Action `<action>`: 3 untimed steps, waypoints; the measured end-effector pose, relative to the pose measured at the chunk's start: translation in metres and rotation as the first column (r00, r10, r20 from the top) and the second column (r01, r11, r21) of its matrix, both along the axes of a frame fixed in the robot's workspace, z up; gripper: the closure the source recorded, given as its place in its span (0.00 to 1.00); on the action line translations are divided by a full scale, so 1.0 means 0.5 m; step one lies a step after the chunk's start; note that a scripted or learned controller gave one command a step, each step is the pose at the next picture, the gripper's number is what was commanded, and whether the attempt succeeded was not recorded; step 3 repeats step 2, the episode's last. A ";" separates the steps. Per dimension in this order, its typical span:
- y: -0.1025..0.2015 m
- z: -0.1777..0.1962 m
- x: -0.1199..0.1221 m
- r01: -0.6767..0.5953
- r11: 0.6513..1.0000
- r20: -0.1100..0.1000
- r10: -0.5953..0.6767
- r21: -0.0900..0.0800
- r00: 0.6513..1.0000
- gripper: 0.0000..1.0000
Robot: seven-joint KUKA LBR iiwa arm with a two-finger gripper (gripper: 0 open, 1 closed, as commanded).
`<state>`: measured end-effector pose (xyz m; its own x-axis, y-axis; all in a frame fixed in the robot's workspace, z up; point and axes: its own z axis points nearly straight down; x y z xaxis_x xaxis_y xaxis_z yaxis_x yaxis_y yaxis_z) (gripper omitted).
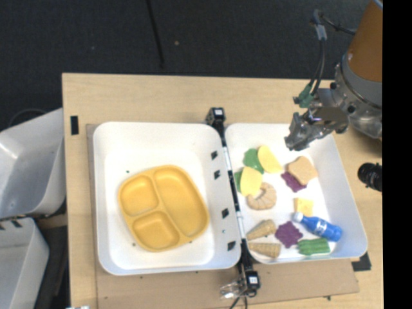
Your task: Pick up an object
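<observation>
The tool [300, 138] hangs over the upper part of the right bin [344, 192], near its far rim, and from the camera view I cannot tell whether it is apart or together; nothing shows clamped in it. The grey arm with its orange band [368, 37] reaches in from the right above it. In the same view the task's candidates all lie in the right bin: a tan sandwich piece [301, 169] just below the tool, with a purple piece [293, 181] touching its lower left edge, a yellow piece [269, 159] overlapping a green piece [252, 159] to the left, a pale round cookie [261, 197], a small yellow block [304, 206], a blue bottle [320, 226], a green pickle [314, 247], another purple piece [288, 234] and two cones [262, 229] near the front rim. The left bin [109, 172] carries a yellow divided tray [162, 206], well apart from the tool. The table [77, 95] shows around both bins. I judge the step in hand to be the approach, with no object lifted yet. The next move calls for a descent onto one piece, most likely the sandwich piece, with the tool centred so that it does not catch the purple piece beside it.
</observation>
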<state>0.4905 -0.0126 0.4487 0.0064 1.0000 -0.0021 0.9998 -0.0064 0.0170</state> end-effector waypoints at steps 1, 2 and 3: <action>0.157 0.029 -0.001 -0.015 1.000 -0.013 0.015 0.003 1.000 1.00; 0.146 0.049 0.000 -0.015 1.000 -0.015 0.015 0.000 1.000 1.00; 0.146 0.049 0.000 -0.015 1.000 -0.015 0.015 0.000 1.000 1.00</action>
